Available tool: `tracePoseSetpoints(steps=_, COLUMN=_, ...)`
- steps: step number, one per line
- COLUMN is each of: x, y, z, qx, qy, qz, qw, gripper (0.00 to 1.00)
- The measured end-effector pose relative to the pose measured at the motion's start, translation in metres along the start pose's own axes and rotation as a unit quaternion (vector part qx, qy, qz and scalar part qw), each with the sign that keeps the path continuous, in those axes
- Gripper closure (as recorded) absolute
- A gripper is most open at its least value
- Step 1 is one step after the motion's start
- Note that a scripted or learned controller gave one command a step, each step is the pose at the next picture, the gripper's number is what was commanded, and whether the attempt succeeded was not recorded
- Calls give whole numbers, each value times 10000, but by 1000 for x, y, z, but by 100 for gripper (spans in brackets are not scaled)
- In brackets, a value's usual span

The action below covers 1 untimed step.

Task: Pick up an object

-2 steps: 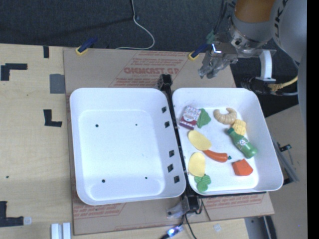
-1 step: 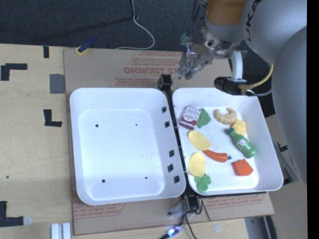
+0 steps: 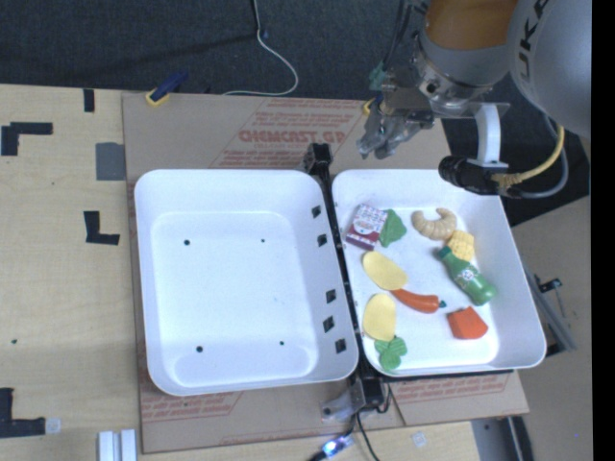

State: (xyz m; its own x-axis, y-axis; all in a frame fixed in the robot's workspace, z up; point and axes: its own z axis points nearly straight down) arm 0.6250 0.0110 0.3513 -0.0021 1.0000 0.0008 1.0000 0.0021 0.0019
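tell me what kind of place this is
Probably a robot grasping test bench in a lab: two white bins on cardboard, toy food such as a green bottle in the right one, and the arm's tool overhead.

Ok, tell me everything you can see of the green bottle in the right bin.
The green bottle is small, looks like plastic, and has a pale label on its side. It lies flat on the floor of the right bin, slanted, its narrow end against the yellow corn piece. The orange-red piece sits just below it.

Grey arm (image 3: 548,36) — orange band, yellow cable, dark claw (image 3: 382,142)
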Motion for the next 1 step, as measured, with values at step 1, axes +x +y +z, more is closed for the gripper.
tracePoseSetpoints(steps=1, x=27, y=32, z=92, qx=37, qy=-10, qz=-4, qw=10000, gripper=100)
